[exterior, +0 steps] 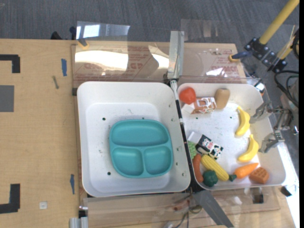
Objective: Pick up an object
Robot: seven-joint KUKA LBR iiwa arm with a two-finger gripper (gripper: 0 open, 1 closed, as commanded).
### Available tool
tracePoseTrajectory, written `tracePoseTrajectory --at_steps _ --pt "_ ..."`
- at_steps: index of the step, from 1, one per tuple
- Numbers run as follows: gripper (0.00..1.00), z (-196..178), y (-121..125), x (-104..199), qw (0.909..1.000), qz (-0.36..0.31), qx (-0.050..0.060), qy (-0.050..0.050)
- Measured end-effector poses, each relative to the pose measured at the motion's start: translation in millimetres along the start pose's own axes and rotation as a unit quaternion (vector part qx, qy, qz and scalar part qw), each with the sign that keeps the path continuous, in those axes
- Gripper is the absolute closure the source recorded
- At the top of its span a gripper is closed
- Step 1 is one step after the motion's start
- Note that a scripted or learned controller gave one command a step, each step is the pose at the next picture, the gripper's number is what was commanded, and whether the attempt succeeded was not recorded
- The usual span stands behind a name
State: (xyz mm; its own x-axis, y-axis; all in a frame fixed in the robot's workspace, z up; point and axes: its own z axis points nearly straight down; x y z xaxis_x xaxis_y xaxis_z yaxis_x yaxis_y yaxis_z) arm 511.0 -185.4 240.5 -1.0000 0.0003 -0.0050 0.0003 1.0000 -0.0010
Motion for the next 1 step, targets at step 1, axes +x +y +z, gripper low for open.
tracePoseTrajectory --at_steps 1 --pt "0.00 148.5 -24.6 -15.6 0.9999 0.010 0.001 -0.002"
